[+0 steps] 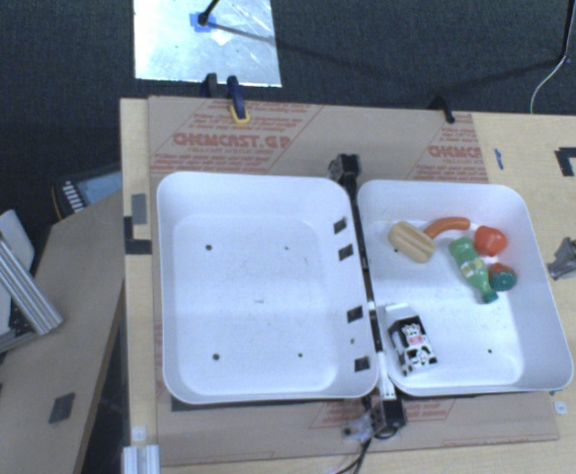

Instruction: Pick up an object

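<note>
The right bin point(534, 358) holds several small objects. A tan roll point(411, 242) lies near its upper left, with a curved orange piece point(448, 226) beside it. A red piece point(490, 238), a green piece point(468, 262) and a teal ball point(503, 278) cluster at the upper right. A small black-and-white box point(413, 345) stands by the bin's left wall near the front. My gripper point(570, 256) shows as a grey metal part at the view's right edge, outside the right bin's rim and apart from every object.
The left bin point(179, 363) sits beside the right one, joined by a black clip strip point(365, 294). Both rest on a cardboard sheet point(268, 141). A shiny metal plate point(206, 28) lies at the back and an aluminium rail point(11, 275) at the left.
</note>
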Action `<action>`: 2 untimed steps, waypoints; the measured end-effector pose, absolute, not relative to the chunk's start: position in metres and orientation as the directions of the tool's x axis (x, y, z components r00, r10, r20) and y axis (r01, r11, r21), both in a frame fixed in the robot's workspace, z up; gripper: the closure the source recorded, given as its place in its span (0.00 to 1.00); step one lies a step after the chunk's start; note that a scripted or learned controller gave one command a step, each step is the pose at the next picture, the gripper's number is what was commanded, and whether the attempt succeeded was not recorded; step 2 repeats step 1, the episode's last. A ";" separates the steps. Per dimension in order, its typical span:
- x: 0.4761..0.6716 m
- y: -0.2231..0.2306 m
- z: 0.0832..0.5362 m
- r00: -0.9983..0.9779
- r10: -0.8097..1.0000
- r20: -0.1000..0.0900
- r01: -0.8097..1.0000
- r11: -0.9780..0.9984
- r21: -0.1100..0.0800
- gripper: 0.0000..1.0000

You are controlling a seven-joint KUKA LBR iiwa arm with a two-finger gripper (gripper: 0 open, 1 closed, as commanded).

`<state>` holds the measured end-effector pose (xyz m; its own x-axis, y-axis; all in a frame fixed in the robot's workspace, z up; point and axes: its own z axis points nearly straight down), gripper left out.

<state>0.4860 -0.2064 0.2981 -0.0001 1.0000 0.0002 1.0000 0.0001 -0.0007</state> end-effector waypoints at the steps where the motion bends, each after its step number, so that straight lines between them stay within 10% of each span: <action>1: 0.488 -0.207 0.311 -0.005 1.000 -0.003 1.000 0.005 0.006 1.00; 2: 0.488 -0.207 0.311 -0.005 1.000 -0.003 1.000 0.005 0.006 1.00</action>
